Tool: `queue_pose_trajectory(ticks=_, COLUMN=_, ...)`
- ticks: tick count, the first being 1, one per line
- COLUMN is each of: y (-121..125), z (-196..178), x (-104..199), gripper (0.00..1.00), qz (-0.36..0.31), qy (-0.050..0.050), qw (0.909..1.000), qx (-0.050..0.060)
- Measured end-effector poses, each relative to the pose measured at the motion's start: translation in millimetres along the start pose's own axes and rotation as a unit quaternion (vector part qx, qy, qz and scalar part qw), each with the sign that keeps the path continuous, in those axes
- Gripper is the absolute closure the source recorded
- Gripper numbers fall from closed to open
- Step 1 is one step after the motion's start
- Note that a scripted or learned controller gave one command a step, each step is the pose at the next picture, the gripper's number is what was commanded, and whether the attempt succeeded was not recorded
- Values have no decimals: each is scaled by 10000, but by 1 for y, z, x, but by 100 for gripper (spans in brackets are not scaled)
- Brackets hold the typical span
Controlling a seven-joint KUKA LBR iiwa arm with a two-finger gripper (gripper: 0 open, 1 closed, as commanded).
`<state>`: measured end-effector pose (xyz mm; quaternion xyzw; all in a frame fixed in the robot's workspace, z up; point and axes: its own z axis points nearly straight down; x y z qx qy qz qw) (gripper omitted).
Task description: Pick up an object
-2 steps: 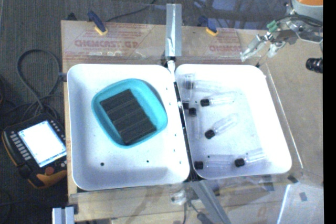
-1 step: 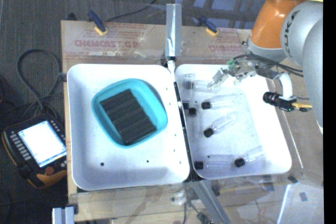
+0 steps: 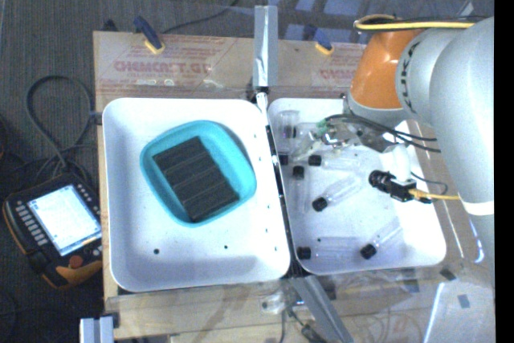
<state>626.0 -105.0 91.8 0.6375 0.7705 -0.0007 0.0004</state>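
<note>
Lying in right bin: clear black-capped tubes.

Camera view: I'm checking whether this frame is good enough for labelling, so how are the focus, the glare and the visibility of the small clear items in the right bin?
Camera view: soft overall, fine detail smeared. The white right bin is bright and washed out, so the clear tubes nearly vanish, only their dark caps standing out. The blue tray in the left bin reads clearly. The arm hides the end effector.
</note>
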Motion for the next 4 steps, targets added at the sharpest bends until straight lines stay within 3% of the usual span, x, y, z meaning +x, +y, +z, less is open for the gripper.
queue_pose_trajectory(ticks=1, y=1, z=-11, x=0, gripper=100, qz=5, qy=7, qw=10000, qx=-19)
queue_pose_trajectory(ticks=2, y=44, z=-93, x=5, gripper=100, qz=339, qy=-5, qw=9994, qx=-4)
queue_pose_trajectory(ticks=3, y=37, z=-35, x=-35, gripper=100, qz=-961, qy=-32, qw=9953, qx=-95)
queue_pose_trajectory(ticks=4, y=32, z=-25, x=-34, gripper=0, qz=-959, qy=2, qw=9954, qx=-8)
